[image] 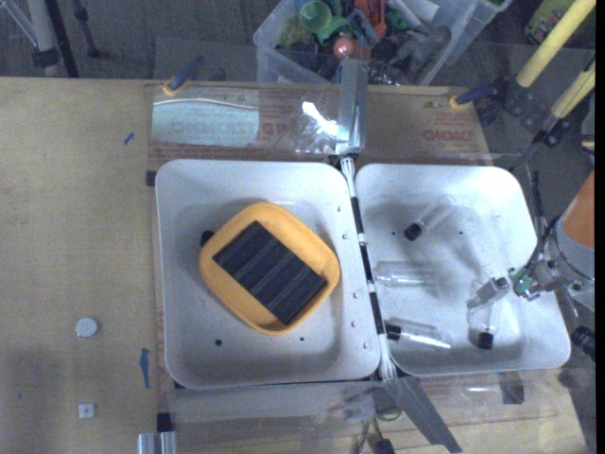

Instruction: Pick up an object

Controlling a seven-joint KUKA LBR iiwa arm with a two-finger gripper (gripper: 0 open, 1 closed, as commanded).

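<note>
Several clear plastic tubes with dark caps are scattered in the right bin (515, 192): one tube near the top (427, 219), one across the middle (406, 274), one low at the front (416, 333), and one at the lower right (485, 334). Any of them could be judged a candidate for the pick, being small and lying flat with free space around. The gripper (493, 289) is seen low over the right side of that bin, just above the lower-right tube, which suggests that this one is being aimed at. Whether the claw is released or clenched cannot be told, and nothing can be seen grasped. In the left bin (180, 253) a yellow case with a dark ribbed panel (269, 268) is lying tilted, well apart from the gripper.
</note>
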